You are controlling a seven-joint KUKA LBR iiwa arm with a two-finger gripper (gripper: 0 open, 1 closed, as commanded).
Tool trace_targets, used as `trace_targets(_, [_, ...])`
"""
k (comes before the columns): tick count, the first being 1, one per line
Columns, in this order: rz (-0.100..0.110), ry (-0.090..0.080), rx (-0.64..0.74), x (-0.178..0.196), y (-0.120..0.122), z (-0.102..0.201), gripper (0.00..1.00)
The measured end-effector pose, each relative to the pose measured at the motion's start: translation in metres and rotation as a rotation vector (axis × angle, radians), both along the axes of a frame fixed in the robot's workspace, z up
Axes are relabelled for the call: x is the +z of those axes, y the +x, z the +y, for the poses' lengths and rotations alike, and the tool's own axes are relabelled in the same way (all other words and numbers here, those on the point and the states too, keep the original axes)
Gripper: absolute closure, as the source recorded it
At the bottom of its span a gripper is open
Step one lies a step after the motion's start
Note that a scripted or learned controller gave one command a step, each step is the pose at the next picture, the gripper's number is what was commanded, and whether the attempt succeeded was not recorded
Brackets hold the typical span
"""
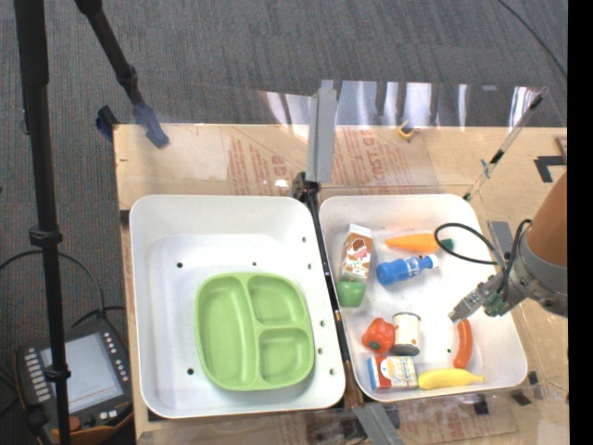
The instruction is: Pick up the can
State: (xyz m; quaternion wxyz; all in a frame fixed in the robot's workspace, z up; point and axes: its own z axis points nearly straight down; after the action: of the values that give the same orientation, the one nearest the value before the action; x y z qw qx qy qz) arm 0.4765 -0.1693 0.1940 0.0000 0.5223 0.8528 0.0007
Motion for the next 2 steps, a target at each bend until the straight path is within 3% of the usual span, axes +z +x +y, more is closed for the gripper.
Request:
trace_targets(1, [0.000,0.000,0.000,0.000,0.000,0.000,0.00])
trace_targets(2, [-0.019,-0.006,-0.112,-0.087,0.013,0.056,0.00])
